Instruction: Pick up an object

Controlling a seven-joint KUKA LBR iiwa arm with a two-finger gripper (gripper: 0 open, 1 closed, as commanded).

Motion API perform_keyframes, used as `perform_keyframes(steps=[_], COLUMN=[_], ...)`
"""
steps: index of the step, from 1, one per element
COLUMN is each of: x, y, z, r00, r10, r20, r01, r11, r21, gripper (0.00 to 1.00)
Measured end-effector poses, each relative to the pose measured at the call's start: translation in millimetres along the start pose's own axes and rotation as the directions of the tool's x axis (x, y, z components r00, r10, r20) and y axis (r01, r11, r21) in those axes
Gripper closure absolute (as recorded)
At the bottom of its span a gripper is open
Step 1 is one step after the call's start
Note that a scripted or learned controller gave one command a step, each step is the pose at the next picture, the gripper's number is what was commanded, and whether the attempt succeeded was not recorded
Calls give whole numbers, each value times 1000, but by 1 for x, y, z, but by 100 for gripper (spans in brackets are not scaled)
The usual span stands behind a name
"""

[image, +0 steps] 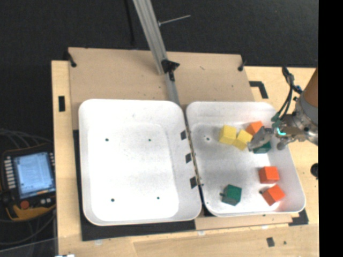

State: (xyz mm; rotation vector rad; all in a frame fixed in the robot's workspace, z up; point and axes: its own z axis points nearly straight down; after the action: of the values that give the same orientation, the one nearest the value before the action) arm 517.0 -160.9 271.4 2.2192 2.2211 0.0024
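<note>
White right bin (214, 208) crowds blocks near its far rim.

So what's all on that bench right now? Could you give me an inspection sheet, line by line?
Surface: wooden bench bearing a left white bin and a right white bin.
Job's things: in the right bin, two yellow blocks, three orange blocks, a green block, a teal block.
Clutter: nothing seen.
Grippers: pincer low over the teal block; grasp unclear.
Cables: black cables on the arm.
Surroundings: metal pole; handheld screen at left; dark floor.
</note>
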Motion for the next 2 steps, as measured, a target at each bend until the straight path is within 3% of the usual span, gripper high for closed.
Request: perform_keyframes(steps=[2], x=[6], y=[3], z=[103], r00=[1000], r10=[2], r20=[0], r01=[-2], r11=[1000], r21=[7], gripper=[0])
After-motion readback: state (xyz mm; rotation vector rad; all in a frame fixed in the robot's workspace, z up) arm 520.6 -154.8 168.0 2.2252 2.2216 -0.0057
